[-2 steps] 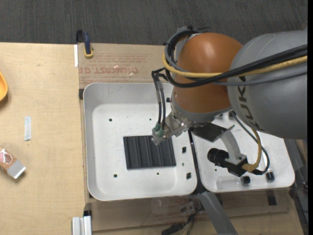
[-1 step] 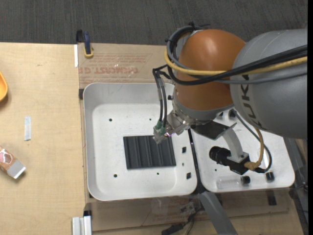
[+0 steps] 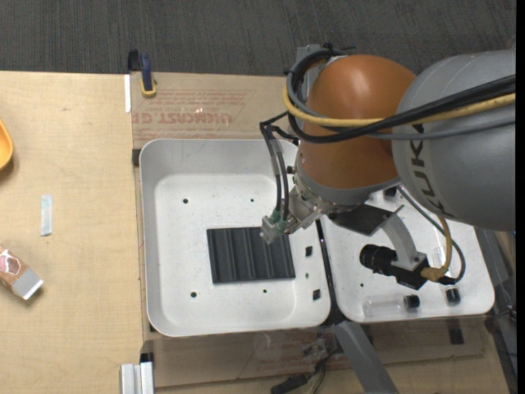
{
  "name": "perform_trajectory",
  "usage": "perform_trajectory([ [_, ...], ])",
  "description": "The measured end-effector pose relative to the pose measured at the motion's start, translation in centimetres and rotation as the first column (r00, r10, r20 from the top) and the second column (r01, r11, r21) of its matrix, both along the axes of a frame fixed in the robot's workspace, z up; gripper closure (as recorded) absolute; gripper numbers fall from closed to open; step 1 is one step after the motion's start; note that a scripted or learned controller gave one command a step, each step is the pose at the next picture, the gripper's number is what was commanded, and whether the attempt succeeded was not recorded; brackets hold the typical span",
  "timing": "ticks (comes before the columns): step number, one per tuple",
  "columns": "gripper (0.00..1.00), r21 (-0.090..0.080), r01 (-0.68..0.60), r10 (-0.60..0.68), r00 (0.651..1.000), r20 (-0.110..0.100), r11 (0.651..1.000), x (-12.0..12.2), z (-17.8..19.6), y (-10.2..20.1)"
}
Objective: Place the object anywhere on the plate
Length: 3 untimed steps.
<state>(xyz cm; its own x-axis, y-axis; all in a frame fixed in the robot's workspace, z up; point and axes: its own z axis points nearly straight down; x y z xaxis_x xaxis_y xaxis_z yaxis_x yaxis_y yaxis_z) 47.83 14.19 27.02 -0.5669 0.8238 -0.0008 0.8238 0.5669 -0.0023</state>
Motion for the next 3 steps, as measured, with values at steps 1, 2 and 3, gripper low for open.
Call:
perform_trajectory([
  [1,1.00,0.000,-0.115,0.115,0.993,0.000,0.993,0.0,-0.4,2.9],
  [2,1.00,0.001,-0.179,0.179,0.984,-0.001,0.984,0.0,-3.5,1.0],
  [3,1.00,0.001,-0.232,0.232,0.973,-0.002,0.973,-0.1,-5.1,1.6],
])
